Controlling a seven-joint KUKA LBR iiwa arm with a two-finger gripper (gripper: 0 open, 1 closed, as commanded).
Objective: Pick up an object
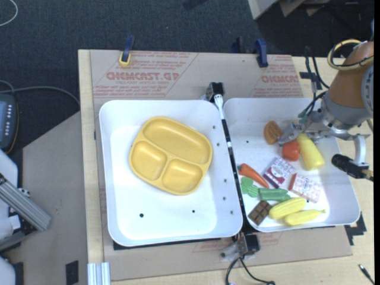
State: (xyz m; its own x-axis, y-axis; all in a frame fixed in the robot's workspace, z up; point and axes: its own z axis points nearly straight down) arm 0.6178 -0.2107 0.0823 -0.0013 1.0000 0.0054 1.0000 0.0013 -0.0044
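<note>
The right bin (249,114) holds several toy foods. A brown bread piece (272,132), a red tomato (290,151) and a yellow lemon-like piece (311,152) lie close together near its middle. My gripper (295,133) hangs low over that cluster, between the bread and the yellow piece and just above the tomato. The grey arm with its orange band (350,85) comes in from the right. Nearer the front lie a carrot (252,173), green pieces (264,191), two pink-and-white packets (279,172), a chocolate bar (259,212), a corn cob (287,207) and a banana (303,217).
The left bin (119,206) holds a yellow divided plate (171,155). A black-studded divider (227,153) runs between the bins. Blue and yellow clamps (126,53) hold the cardboard at the back. Cables hang near the arm at the right.
</note>
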